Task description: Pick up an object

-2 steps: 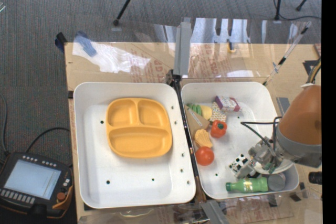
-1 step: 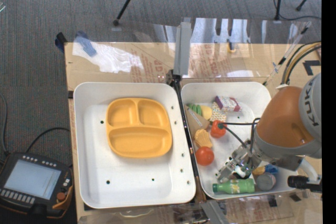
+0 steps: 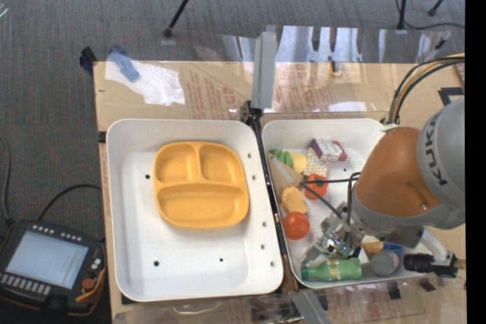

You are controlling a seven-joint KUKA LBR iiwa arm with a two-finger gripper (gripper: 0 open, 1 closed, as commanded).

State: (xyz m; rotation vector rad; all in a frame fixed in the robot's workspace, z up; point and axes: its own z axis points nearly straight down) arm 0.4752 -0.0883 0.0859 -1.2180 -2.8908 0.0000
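Hand, grip unclear, low over right bin; grey carpet beyond bench.

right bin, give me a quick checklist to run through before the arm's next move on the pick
1. Tool over the right bin: ok, it is low near the front edge.
2. Object between the fingers: cannot tell, the tip is cluttered and partly hidden by the arm.
3. Nearest targets: ok, green bottle lies on its side just below the tool, red tomato to its left.
4. Crowding: not ok, several small items sit close around the tool.
5. Left bin: ok, the yellow divided plate lies flat there, away from the arm.
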